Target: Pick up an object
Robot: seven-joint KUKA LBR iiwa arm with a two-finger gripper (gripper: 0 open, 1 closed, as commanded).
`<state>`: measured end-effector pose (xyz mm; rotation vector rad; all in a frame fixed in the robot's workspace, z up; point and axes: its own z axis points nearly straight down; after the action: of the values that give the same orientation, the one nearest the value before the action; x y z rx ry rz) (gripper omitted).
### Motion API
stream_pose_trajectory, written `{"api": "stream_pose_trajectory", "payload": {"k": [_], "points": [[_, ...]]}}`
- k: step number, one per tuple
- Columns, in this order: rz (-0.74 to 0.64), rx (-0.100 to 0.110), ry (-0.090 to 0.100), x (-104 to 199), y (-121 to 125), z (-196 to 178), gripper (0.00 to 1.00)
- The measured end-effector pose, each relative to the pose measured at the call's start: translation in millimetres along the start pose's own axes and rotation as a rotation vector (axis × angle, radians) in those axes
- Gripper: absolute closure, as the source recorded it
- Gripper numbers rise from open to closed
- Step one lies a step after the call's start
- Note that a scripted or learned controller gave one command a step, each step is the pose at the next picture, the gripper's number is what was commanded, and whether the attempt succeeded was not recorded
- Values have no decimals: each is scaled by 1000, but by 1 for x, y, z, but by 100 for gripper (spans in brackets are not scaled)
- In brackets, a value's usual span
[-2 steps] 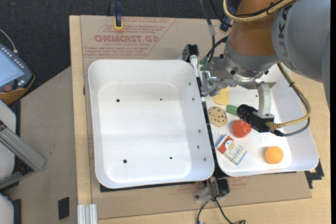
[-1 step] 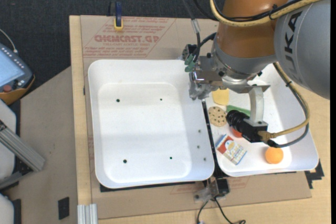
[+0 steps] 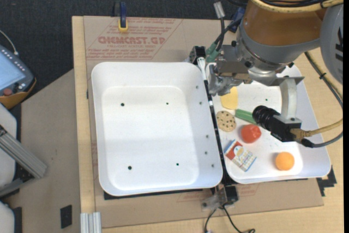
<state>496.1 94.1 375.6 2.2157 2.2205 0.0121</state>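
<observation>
The right bin (image 3: pixel 311 117) holds several small objects. A pale yellow wedge (image 3: pixel 231 99) lies near its left wall, with a round speckled cookie (image 3: pixel 225 120) just below it. Beside them are a green stick-like piece (image 3: pixel 244 115), a red tomato-like ball (image 3: pixel 250 133), a small red, white and blue carton (image 3: pixel 240 155) and an orange ball (image 3: pixel 284 161). My gripper (image 3: pixel 220 84) hangs under the big grey and orange wrist, low over the bin's upper left corner, just above the yellow wedge. The wrist hides the bin's back part.
The left bin (image 3: pixel 109 117) sits side by side with the right one on a cardboard sheet (image 3: pixel 136 35). A black cylindrical fitting with a cable (image 3: pixel 275 123) hangs off the arm over the right bin. A blue and yellow clamp (image 3: pixel 122 16) stands at the cardboard's far edge.
</observation>
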Motion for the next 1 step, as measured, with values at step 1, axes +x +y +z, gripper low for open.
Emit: {"api": "stream_pose_trajectory", "payload": {"k": [1], "points": [[-4,4,1,53,-17,-25,100]]}}
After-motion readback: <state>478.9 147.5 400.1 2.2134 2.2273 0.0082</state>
